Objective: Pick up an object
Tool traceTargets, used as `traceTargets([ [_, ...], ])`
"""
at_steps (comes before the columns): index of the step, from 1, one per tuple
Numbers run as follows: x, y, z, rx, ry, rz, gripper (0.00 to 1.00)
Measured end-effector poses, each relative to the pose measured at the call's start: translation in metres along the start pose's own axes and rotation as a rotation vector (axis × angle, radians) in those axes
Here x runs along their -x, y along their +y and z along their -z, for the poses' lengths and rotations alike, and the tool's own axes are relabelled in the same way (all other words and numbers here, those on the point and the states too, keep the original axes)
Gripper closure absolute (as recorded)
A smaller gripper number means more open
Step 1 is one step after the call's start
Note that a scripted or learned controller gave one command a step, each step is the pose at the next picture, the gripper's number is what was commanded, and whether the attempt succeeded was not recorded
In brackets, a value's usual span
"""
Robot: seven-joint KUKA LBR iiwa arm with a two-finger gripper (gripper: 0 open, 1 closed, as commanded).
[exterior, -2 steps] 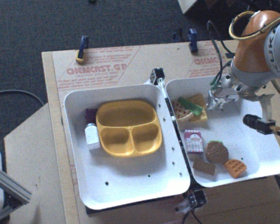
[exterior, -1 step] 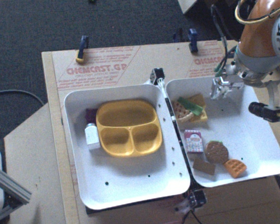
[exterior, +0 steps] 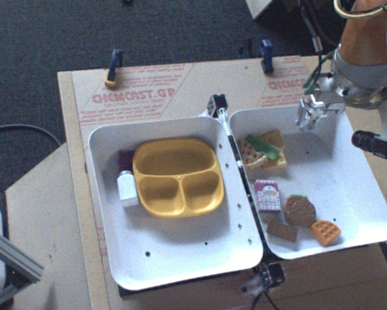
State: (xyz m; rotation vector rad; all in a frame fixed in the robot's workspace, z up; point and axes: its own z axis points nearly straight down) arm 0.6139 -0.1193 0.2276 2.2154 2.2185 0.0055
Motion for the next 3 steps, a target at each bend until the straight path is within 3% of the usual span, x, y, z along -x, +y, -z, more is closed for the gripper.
traceTargets([
  [2, -0.098, 0.024, -0.002, -0.007, 0.003, 0.004, 1.0],
  [3, -0.128, 0.044, -0.006, -0.003, 0.002, 0.003, 1.0],
])
